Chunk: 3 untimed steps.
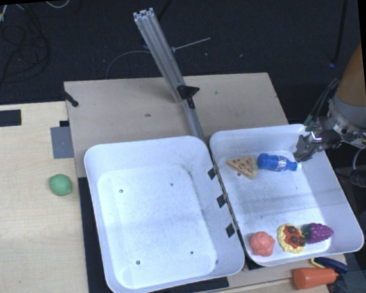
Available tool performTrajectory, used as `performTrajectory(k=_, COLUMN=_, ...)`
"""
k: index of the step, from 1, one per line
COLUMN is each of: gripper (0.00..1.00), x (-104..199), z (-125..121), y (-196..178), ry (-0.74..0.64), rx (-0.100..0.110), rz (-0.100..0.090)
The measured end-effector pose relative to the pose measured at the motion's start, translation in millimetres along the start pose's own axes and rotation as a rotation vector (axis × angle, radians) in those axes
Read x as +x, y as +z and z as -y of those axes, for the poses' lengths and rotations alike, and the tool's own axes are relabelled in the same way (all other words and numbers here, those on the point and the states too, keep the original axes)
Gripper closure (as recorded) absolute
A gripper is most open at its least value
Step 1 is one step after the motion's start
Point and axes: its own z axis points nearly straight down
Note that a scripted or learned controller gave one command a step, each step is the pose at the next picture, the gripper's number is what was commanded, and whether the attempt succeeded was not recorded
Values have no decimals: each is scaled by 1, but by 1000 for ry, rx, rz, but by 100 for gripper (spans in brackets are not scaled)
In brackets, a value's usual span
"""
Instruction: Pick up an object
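**Gripper poised at the blue bottle's end**

Gripper hangs low over the right bin's upper right corner, just beside the cap end of the bottle; how far it is parted I cannot tell, and nothing shows between its tips.

Going left to right: a green ball sits on the tabletop, well apart from the bins. Next comes the left bin. In the right bin, a tan wedge lies touching or just beside the bottle. Along the near wall sit a pink lump, a yellow-and-red toy and purple grapes. An orange piece lies outside the bin, at the front.

The bottle looks like the nearest target. It lies on its side, blue, small, rounded, with a narrower end toward the arm. It is probably light hard plastic: stiff, smooth, and likely to roll or squirt out of a pinch. Closing across the thick middle of the body, square to its long axis, seems the safest hold.
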Motion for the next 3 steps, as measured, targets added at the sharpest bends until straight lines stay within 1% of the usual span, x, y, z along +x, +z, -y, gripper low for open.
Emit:
performTrajectory(k=2, gripper=100, x=94, z=-6, y=-13, ry=-4, rx=4, rz=-2)
performTrajectory(k=3, gripper=100, x=142, z=-20, y=-20, ry=-4, rx=4, rz=-2)
